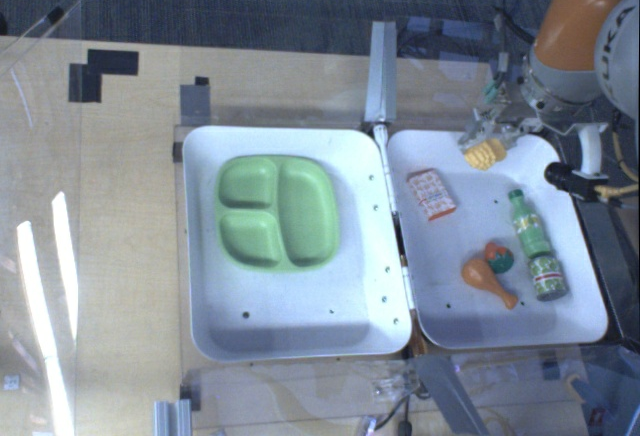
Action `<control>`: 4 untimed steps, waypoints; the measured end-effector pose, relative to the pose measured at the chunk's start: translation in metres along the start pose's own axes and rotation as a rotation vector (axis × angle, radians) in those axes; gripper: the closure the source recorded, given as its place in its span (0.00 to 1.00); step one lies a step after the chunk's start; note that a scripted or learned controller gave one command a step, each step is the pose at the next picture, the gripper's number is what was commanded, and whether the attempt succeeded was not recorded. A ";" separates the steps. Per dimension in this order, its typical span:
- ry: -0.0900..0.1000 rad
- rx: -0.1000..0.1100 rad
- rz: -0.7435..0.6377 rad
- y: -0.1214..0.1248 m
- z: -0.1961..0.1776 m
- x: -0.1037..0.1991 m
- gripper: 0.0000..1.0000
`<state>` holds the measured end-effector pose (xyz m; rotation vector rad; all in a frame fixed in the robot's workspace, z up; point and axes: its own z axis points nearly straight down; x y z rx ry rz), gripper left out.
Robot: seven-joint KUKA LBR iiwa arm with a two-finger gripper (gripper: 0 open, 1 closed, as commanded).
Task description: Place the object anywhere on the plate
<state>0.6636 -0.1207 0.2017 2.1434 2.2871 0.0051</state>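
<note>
While the green plate sits alone in the left bin, nothing rests on it.
Gripper over right bin's far edge, fingers pinching a yellow corn piece.

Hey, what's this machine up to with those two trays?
A robot arm reaches in from the right, its gripper over the far corner of the right bin, right at a small yellow item; whether it grips it is hard to tell. A small carton, a green bottle, a tomato-like toy and an orange drumstick-like toy lie in that bin too. The job is to put an object on the green plate in the left bin.
</note>
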 end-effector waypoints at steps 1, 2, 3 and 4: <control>0.003 -0.001 -0.208 -0.012 -0.038 0.110 1.00; 0.004 0.000 -0.380 -0.010 0.005 0.186 1.00; 0.005 0.001 -0.414 -0.030 0.004 0.254 1.00; 0.005 0.000 -0.413 -0.030 0.004 0.253 0.00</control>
